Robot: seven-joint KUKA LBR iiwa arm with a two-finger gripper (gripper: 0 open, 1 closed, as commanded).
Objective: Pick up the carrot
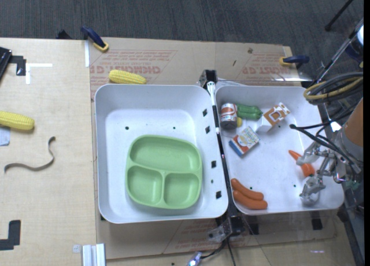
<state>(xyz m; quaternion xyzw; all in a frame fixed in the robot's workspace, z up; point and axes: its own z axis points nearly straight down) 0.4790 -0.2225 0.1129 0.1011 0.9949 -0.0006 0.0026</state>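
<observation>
Near the right bin's (272,204) right wall, the carrot (302,162) lies just beside the gripper (316,172) — fingers spread, nothing held. For a clean grasp, the fingers should be centred astride the carrot's body before closing — wall contact avoided.

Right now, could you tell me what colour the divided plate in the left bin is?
Light green; the divided plate shows best in the camera view.

Count, from my gripper (315,173) outward: one carrot (303,163) just beside it; two sausages (248,195); one can (229,115); one green pepper (249,111); two small cartons (274,115); two corn cobs (127,77); one green divided plate (163,172); two white bins (110,143).
</observation>
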